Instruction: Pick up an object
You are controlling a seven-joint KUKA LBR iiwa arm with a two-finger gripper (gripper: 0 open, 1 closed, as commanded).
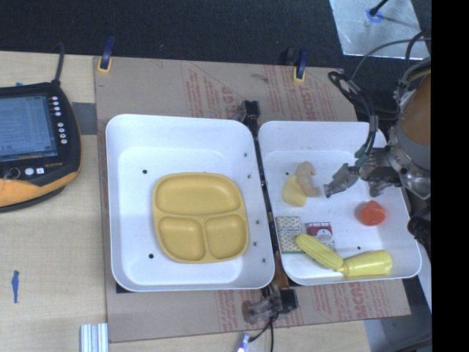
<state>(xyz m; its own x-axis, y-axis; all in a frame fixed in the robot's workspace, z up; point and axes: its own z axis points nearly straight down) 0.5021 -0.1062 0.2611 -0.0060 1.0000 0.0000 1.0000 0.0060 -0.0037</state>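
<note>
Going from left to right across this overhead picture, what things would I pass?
Tablet-like controller → yellow divided tray in the left bin → pale food piece → gripper → red round object.

Even, fairly bright light falls from above on the tabletop (44,270), and the two white bins come out near blown-out, the left bin (124,196) with a soft grey shading along its inner left wall. Shadows are faint and short. The dark floor (183,13) at the top stays murky. The whole view is soft and slightly grainy, with fine detail smeared.
</note>
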